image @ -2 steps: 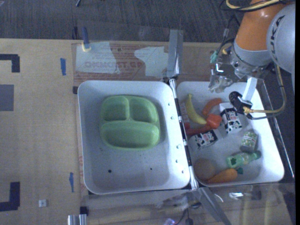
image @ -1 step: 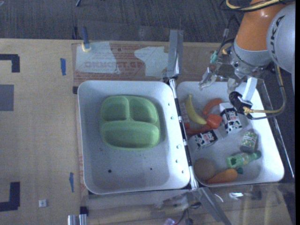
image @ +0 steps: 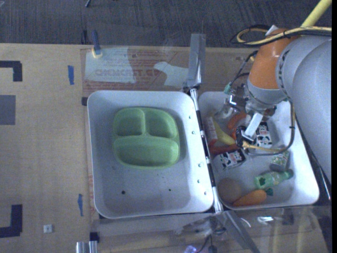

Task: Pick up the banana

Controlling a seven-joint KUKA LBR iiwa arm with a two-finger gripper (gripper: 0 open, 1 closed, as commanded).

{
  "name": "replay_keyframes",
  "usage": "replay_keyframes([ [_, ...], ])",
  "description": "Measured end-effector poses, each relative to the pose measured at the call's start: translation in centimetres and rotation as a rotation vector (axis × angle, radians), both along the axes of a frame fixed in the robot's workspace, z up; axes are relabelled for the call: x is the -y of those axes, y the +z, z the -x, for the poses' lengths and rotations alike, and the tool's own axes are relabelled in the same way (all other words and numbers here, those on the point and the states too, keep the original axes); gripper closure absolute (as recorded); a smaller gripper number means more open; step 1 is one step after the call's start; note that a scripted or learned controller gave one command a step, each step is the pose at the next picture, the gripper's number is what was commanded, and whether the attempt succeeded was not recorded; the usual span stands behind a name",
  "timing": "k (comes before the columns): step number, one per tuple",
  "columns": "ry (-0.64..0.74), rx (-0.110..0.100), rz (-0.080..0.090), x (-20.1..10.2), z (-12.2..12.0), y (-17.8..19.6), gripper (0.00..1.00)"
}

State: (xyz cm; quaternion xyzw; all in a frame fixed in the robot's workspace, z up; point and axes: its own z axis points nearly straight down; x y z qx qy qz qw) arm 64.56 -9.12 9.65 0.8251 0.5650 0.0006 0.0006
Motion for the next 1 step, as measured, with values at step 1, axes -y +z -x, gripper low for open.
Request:
replay_keyframes([
  [1,0.116,0.0,0.0,-3.23,-2.19,8.87,0.0],
])
